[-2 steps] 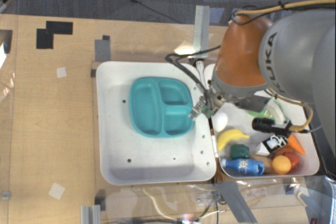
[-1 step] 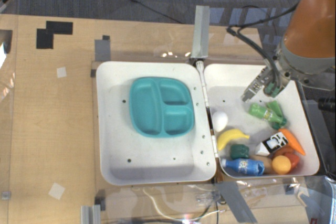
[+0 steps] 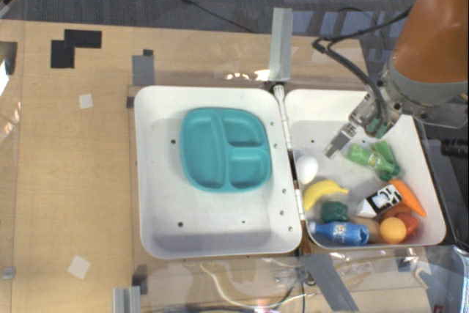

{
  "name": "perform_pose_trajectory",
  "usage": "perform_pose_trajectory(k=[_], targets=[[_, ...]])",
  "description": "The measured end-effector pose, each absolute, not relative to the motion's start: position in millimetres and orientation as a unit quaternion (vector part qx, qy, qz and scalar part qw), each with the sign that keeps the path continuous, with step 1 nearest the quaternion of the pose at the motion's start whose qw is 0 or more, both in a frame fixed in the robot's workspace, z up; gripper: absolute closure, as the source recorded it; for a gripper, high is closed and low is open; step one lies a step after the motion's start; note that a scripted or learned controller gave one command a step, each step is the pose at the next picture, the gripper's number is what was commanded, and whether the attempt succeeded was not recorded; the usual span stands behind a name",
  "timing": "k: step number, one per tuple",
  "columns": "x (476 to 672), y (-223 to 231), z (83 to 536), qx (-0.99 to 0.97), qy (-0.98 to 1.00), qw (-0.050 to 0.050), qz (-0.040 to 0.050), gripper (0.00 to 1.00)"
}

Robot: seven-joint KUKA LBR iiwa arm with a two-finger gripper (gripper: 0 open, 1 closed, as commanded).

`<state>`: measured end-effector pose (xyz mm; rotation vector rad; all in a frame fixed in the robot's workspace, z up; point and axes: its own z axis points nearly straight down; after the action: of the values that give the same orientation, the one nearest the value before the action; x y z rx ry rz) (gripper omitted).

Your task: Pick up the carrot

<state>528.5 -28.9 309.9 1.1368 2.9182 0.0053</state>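
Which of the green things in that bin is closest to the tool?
The light green bottle, lying just beside the tool. The dark green lump sits farther off, below the banana.

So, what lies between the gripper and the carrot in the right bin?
In the camera view, a green bottle lies between the gripper and the carrot, beside the gripper, in the right bin.

one fixed overhead camera looks down aslant on both white bins.
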Motion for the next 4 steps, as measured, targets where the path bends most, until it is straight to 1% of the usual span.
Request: perform_pose_trajectory(k=[1, 4], targets=[[488.1, 0.1, 321.3, 0.435, 0.901, 0.003, 0.0018, 0.0], [488.1, -0.3, 321.2, 0.435, 0.9, 0.003, 0.0016, 0.0]])
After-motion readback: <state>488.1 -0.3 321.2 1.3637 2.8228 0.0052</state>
